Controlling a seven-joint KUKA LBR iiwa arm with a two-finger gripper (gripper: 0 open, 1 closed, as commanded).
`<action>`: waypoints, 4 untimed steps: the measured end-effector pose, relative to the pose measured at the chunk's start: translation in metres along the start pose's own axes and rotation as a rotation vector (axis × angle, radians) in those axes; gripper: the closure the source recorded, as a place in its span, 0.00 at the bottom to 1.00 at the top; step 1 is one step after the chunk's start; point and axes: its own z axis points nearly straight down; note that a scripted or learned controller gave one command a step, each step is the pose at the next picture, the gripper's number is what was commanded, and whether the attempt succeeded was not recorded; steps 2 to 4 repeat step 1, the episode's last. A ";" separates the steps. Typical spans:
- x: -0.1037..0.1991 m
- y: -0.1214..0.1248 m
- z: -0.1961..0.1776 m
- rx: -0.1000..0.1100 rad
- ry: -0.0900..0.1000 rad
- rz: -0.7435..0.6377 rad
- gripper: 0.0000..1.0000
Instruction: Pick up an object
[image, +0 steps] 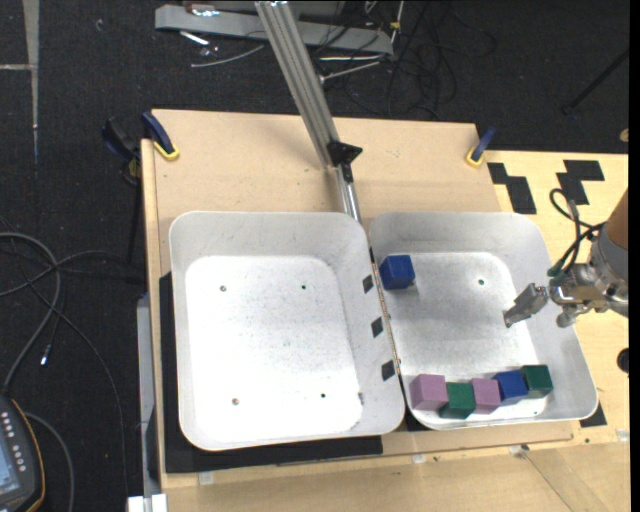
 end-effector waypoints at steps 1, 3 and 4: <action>-0.013 -0.013 0.110 -0.012 0.003 -0.008 0.00; -0.013 -0.013 0.110 -0.012 0.003 -0.008 0.00; -0.013 -0.013 0.110 -0.012 0.003 -0.008 0.00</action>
